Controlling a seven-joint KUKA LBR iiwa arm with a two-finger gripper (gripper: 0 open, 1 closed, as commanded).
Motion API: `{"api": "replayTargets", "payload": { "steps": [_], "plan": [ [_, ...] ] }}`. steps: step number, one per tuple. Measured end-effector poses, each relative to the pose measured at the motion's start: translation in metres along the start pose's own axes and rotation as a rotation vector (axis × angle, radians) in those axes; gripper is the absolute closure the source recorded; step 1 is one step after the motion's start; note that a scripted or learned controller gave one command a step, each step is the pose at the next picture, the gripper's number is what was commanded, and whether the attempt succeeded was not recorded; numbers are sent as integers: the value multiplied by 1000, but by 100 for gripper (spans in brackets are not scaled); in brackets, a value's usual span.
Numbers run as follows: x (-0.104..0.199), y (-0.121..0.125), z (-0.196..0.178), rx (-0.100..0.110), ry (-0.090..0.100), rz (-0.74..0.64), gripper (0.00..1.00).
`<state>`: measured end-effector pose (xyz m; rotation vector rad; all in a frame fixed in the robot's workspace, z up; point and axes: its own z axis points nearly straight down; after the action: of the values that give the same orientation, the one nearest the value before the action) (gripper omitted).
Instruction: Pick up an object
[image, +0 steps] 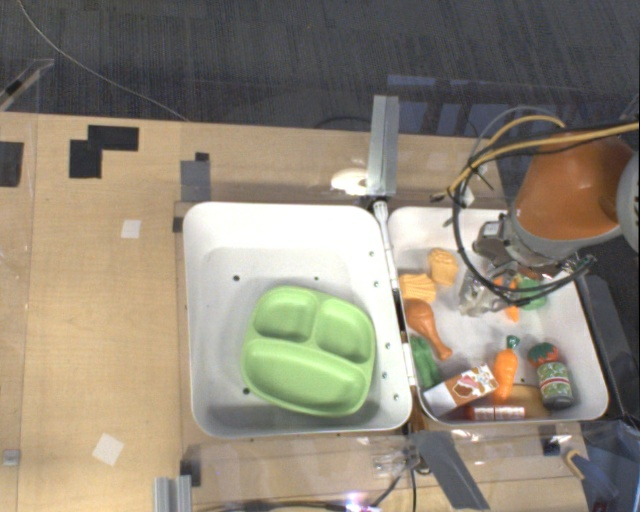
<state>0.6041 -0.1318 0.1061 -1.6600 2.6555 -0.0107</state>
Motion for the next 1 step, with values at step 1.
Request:
{"api": "replayTargets", "payload": {
  "steps": [1],
  "plan": [
    [67,-34,-138,7,2,-157,100]
  ]
}}
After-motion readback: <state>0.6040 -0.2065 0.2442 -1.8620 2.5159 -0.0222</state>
